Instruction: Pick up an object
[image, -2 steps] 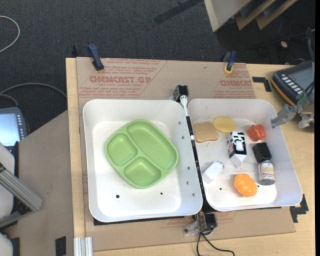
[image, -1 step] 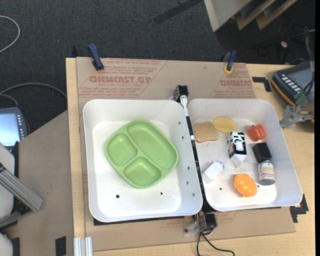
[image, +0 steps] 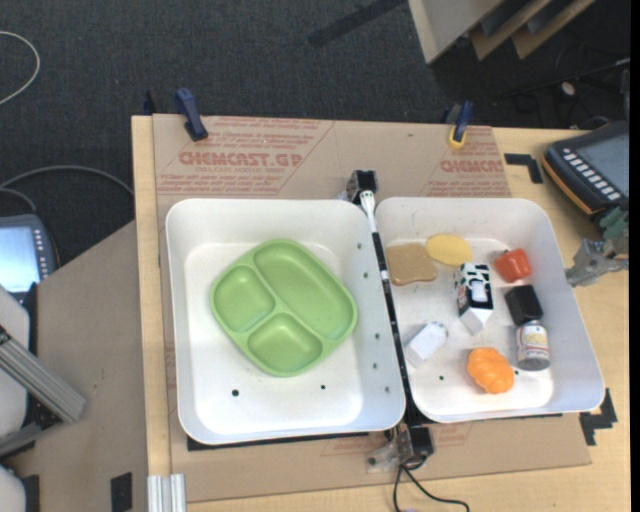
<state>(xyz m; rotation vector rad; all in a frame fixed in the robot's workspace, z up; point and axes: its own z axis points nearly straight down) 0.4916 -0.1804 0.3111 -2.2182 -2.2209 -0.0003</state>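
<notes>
The gripper (image: 600, 258) shows as a grey metal shape at the right side of the bench, just outside the right rim of the right bin (image: 572, 300), near that bin's far right corner. Whether it is released or clenched cannot be told, and nothing is seen in its grasp.

The objects to pick all lie inside the right bin, to the left of the gripper and apart from it. Nearest is a red-orange piece (image: 513, 265) by the right wall. Just below it lie a black block (image: 522, 303) and then a small bottle (image: 533, 347). Toward the bin's middle a black-and-white carton (image: 474, 292) lies below a yellow oval piece (image: 448, 248). A brown slice (image: 410, 263) rests near the left wall, touching the yellow piece. A small white object (image: 427, 340) and an orange fruit (image: 490, 370) lie toward the near edge.

The left bin (image: 185, 300), well apart from the gripper, holds a green divided plate (image: 283, 306) in its middle.
</notes>
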